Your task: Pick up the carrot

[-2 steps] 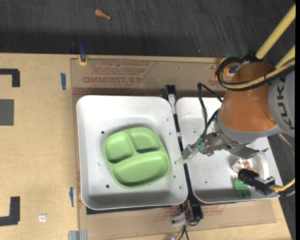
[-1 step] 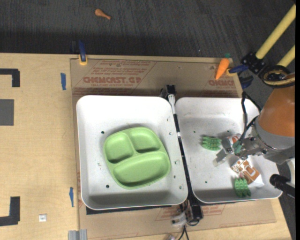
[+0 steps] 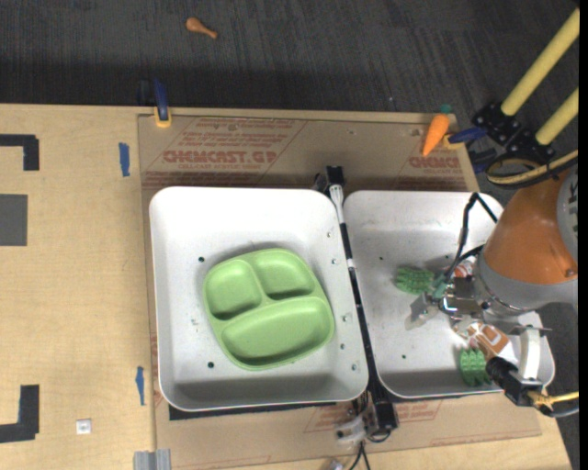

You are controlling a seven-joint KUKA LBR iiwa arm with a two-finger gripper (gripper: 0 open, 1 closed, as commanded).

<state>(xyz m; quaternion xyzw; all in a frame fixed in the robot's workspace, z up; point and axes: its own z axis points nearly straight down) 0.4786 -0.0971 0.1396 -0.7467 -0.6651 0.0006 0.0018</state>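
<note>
– Over the right bin [image 3: 386, 216], mid-height: gripper [image 3: 430, 307] sits low above the bin floor, arm [image 3: 524, 252] coming in from the right, orange band above the wrist.

– Open or closed? Anything in it?

– Can't tell from this angle. The tip is a small metallic blur, and I can't make out anything held in it.

– Carrot?

– Best match is an orange tapered piece with a green top [image 3: 435, 134] on the cardboard bench [image 3: 230, 147], past the far edge of the right bin and next to a blue clamp [image 3: 464, 136]. It's outside both bins and well apart from the gripper.

– What's in the right bin?

– Green leafy toy [image 3: 412, 278] just left of the gripper, on its far side. Green studded block [image 3: 473, 365] at the near right, partly under the wrist. An orange-and-white bit [image 3: 487, 338] just above the block, can't identify it.

– Left bin?

– Left bin [image 3: 175, 275] holds a green divided plate [image 3: 266, 307], lying flat, roughly centred.

– Anything else?

– Small orange object [image 3: 200, 27] on the dark floor, far left, off the bench.
</note>
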